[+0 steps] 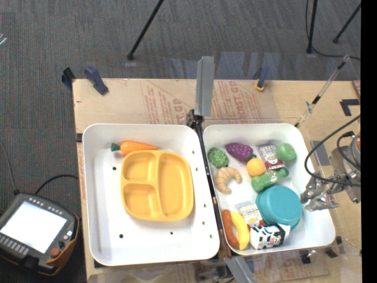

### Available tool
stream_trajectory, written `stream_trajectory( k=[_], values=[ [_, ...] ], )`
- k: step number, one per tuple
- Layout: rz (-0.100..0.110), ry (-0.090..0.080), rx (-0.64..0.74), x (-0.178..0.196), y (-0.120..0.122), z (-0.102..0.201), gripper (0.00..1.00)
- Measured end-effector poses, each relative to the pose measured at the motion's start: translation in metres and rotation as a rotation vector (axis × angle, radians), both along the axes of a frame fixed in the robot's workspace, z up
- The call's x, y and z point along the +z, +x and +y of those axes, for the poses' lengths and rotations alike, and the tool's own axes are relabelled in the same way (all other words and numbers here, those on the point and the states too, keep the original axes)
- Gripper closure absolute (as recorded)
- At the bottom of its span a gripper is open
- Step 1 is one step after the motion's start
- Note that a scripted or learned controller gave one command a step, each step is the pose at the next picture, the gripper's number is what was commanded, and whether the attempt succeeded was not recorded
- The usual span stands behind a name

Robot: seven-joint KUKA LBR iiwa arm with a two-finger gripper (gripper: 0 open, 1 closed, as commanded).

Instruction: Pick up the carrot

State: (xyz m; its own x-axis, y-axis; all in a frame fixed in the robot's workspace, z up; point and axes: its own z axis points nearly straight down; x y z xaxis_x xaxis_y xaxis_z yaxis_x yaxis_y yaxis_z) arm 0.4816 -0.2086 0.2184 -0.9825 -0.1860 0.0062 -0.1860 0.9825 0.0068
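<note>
Overhead view of the bench with two white bins side by side. The carrot (138, 147) lies in the left bin (100, 217), near its far wall, just beyond the far rim of the yellow divided plate (157, 185); whether it touches the plate cannot be told. Its long axis runs nearly left to right across the view, with the green leafy end toward the left and the orange tapered tip toward the right, tilted slightly toward the near side. The right bin (318, 232) holds a croissant (227, 178), purple grapes (239, 151), an orange (255, 167), a teal bowl (279, 206), a banana (240, 228) and a small carton (267, 235). The gripper (318, 198) sits at the right bin's right wall, well apart from the carrot; whether it is spread or pressed together cannot be told.
</note>
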Motion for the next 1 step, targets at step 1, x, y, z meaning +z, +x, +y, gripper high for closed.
stream_trajectory(
  k=[1],
  values=[
    [-0.022,-0.010,0.041,0.1396,0.0026,-0.0021,1.00]
  ],
)
